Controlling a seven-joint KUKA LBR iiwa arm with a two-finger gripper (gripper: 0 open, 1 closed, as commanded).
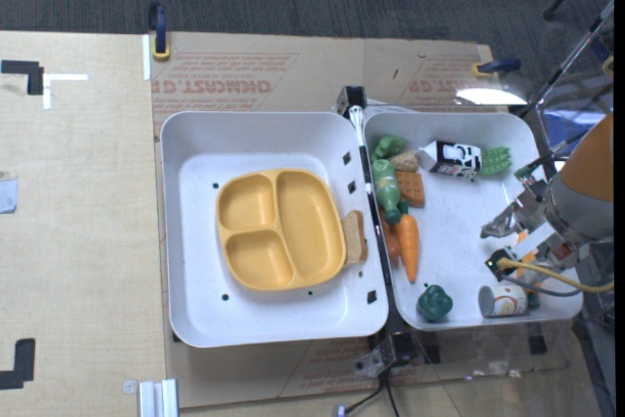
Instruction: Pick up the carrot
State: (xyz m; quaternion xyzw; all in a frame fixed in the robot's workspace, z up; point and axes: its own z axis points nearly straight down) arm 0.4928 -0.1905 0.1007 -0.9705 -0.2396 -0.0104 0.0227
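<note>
The carrot point(408, 247) lies in the right bin point(459, 210) close to its left wall, its green top toward the back and its tip pointing to the front. My gripper point(500, 245) hovers over the right part of the same bin, roughly a hand's width to the right of the carrot. Its fingers stand apart with nothing between them.
Around the carrot are a green bottle point(388, 190), a waffle point(410, 187) and a thin orange piece point(393, 241). A milk carton point(451, 158), green pods point(496, 158), broccoli point(435, 304) and a small can point(505, 301) share the bin. The left bin holds a yellow divided plate point(278, 229) and a bread slice point(354, 237).
</note>
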